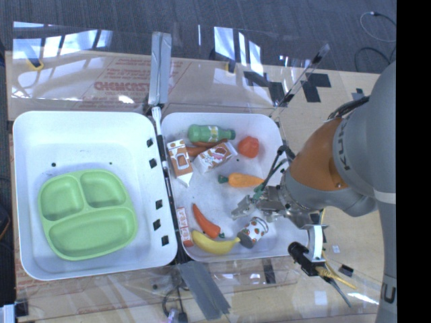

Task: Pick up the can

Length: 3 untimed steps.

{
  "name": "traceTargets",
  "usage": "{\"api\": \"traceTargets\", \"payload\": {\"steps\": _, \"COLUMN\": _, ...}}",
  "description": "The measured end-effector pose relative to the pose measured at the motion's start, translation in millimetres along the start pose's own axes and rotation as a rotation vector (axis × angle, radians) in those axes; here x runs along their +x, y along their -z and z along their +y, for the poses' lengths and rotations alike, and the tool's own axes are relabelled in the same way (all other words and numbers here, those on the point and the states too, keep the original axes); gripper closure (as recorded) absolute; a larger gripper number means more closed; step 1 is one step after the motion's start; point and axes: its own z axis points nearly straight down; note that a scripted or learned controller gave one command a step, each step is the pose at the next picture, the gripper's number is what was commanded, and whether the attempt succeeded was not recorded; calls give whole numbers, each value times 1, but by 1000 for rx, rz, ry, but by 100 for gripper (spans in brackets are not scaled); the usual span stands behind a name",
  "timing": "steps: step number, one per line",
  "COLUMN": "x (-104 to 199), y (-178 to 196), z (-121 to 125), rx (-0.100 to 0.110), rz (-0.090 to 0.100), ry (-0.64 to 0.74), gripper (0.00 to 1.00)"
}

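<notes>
The grey arm's metal claw (250,206) hovers just above the small white-and-brown patterned can (254,231), positioned for a grasp; its opening is indiscernible.

Two shallow white bins: left bin (27,200), right bin (269,123). One green divided plate (86,212). One green bottle (210,134). One tomato (248,147). One carrot (242,180). One red chili pepper (205,221). One banana (212,243). Two small cartons (178,158) (216,157). One can (254,231).
</notes>
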Motion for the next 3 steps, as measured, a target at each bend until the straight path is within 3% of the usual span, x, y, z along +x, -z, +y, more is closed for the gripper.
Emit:
{"api": "traceTargets", "payload": {"steps": 1, "x": 0, "y": 6, "z": 0, "rx": 7, "rz": 3, "ry": 5, "gripper": 100}}
{"api": "traceTargets", "payload": {"steps": 2, "x": 0, "y": 6, "z": 0, "rx": 7, "rz": 3, "ry": 5, "gripper": 0}}
{"api": "traceTargets", "payload": {"steps": 3, "x": 2, "y": -7, "z": -1, "rx": -3, "rz": -1, "ry": 139, "gripper": 0}}
